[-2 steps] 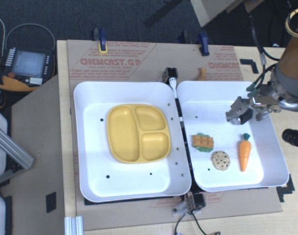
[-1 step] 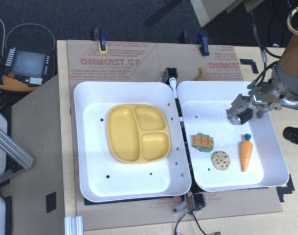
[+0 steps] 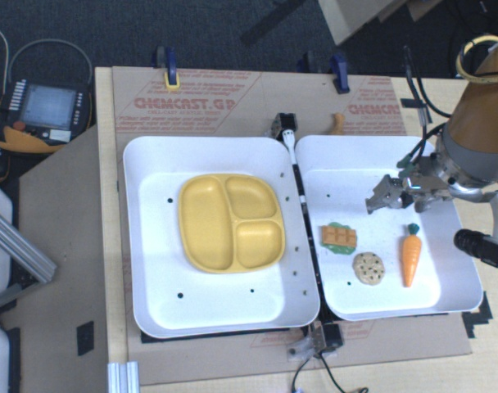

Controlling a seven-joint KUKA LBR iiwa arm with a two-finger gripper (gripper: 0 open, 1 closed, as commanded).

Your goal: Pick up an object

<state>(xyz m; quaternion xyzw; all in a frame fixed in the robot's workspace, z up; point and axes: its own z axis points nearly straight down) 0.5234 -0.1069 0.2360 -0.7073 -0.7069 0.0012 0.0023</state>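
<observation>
The end effector (image 3: 386, 196) hangs over the right bin (image 3: 347, 158), fingers apart and gripping nothing — the carrot (image 3: 410, 257) lies just below-right of it, long axis up-down.

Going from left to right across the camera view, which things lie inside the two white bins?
Yellow divided plate → waffle-like toy → cookie → carrot.
</observation>
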